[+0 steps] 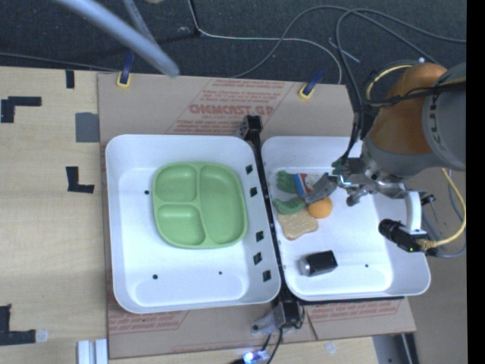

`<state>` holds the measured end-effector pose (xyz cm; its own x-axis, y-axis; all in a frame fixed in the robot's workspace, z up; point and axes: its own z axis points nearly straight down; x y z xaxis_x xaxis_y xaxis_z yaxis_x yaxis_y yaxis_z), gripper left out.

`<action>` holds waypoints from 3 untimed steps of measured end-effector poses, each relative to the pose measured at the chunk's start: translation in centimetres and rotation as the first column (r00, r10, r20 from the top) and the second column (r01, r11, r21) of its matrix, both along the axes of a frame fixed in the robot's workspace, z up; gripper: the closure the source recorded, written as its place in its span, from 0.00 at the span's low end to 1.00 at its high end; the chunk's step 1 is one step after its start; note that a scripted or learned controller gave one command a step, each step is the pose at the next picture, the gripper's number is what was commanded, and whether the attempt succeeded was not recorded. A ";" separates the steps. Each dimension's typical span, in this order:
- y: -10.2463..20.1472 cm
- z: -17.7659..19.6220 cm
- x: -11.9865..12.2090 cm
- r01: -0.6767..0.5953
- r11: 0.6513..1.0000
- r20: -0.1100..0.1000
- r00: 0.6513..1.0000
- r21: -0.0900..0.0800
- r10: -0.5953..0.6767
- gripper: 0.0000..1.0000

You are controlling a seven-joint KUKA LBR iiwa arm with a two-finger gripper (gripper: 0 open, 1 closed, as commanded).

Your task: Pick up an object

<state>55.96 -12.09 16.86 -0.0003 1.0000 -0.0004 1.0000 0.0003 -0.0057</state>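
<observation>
The gripper (pixel 327 185) is low in the right bin (pixel 394 275), right of centre in the frame; whether it is apart or together I cannot tell. Just beside its tip lie an orange ball (pixel 321 208), a tan toast-shaped piece (pixel 298 225) and a green object (pixel 288 203). A black block (pixel 318 262) lies lower. The left bin (pixel 125 203) holds a green divided plate (pixel 200 205).

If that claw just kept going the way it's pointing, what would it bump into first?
Probably the small orange ball: the claw angles down-left over the right bin, with the ball just beneath its tip. Depth is hard to judge from above.

Partly legible "CHEMCAST GP" on cardboard (pixel 227 108)
</observation>
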 end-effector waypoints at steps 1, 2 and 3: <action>-0.6 -6.3 -0.2 0.000 1.000 -0.002 1.000 0.000 0.000 0.00; -0.6 -8.2 -0.1 0.000 1.000 0.005 1.000 0.000 0.000 0.00; -0.4 -7.0 0.1 -0.001 1.000 0.012 1.000 0.002 0.001 1.00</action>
<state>56.08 -12.53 9.88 -0.0018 1.0000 0.0012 1.0000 0.0018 0.0063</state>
